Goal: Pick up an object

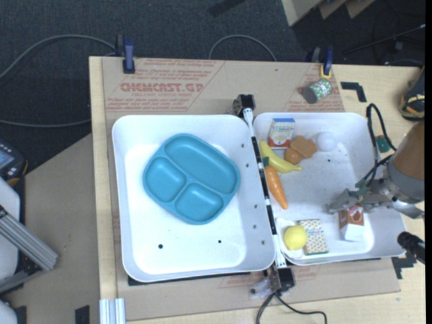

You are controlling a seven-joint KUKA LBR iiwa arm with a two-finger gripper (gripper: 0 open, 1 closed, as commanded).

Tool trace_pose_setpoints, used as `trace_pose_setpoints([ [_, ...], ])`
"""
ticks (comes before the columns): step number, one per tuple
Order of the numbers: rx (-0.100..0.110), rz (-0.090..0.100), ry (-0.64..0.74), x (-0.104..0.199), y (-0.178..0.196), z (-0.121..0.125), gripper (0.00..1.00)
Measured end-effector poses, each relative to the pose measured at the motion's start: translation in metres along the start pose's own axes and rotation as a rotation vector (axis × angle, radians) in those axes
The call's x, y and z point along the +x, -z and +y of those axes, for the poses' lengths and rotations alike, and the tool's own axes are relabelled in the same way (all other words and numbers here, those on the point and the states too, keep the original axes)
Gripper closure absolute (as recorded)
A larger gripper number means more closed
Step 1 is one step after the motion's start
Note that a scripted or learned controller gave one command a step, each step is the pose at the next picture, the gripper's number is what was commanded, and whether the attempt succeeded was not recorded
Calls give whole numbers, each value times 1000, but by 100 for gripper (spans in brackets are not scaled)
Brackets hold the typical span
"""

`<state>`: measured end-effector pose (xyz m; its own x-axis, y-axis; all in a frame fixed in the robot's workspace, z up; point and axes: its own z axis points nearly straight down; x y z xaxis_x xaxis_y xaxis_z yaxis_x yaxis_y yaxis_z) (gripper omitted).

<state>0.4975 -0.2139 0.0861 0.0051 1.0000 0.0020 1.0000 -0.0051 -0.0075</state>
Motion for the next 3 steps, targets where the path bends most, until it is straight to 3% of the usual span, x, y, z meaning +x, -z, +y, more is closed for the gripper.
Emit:
trace_pose_setpoints([
  [1,-10,-3,4,2,15,3,100],
  [2,-18,-7,12,69,3,66,100],
  [3,-17,-1,14,151,105,67,100],
])
